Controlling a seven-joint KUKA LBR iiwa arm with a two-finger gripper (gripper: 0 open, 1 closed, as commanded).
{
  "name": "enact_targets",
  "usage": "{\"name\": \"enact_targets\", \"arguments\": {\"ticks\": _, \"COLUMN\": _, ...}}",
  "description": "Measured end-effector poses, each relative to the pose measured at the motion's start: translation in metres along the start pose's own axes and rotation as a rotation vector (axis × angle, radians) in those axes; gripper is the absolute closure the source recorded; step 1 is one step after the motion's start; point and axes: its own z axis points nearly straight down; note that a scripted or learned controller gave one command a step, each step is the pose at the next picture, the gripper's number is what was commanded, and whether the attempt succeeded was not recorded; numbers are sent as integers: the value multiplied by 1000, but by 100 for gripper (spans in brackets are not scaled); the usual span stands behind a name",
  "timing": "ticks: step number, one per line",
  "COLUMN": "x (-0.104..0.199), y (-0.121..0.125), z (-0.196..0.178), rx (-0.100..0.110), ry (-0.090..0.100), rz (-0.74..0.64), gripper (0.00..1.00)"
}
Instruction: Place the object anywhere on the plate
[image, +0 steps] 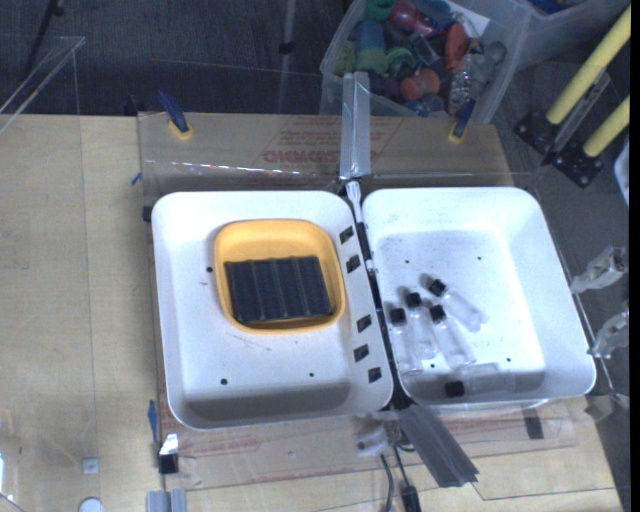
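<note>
A yellow plate (232, 244) sits in the left white bin (180, 310). A dark ribbed rectangular object (278, 290) lies flat on the plate, covering most of its middle. In the right white bin (520, 240) lie several small clear vials with black caps (436, 318), clustered near the bin's left front.
A grey metal divider (355, 140) runs between the two bins. A clear tub of colourful toys (420, 50) stands behind the bins. Yellow foam tubes (598, 70) lean at the back right. Blue clamps (176, 118) hold the bench sheet.
</note>
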Motion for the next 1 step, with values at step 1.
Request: {"name": "enact_targets", "arguments": {"ticks": 1, "x": 0, "y": 2, "z": 30, "rx": -3, "ry": 6, "rz": -353, "gripper": 0}}
